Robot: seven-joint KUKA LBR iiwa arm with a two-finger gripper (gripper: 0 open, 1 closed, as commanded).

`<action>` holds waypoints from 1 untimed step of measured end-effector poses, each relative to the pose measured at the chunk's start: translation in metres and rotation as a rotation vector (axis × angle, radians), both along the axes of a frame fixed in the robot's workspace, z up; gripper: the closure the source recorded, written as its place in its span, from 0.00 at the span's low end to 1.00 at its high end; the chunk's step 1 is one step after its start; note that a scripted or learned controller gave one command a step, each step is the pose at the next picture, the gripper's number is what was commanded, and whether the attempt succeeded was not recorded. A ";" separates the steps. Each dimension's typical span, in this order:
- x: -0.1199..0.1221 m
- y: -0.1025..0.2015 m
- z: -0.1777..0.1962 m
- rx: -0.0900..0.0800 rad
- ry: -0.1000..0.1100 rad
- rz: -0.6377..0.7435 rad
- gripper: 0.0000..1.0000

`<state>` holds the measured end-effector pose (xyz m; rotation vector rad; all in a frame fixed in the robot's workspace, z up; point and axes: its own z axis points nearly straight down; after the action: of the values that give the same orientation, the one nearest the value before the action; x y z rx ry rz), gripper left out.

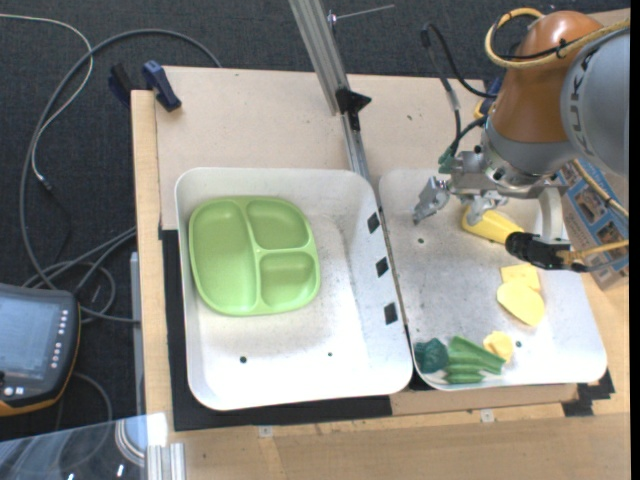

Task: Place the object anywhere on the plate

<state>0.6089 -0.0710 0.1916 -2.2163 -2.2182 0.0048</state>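
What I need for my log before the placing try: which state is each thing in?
green plate: flat in the left bin, all three compartments bare.
gripper: above the right bin's far left corner, away from the items.
green toy vegetables: lying at the right bin's near edge.
pale yellow pieces: lying in the right bin, not on the plate.

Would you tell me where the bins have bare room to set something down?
Left bin: bare floor right of and in front of the green divided plate. Right bin: bare middle between gripper and green toys; crowded right side, yellow pieces.
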 end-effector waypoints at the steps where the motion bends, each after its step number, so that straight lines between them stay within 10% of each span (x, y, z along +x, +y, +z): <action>1: -0.045 0.104 0.001 0.003 0.000 0.007 0.00</action>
<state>0.5640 0.0334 0.1926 -2.2063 -2.2249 0.0013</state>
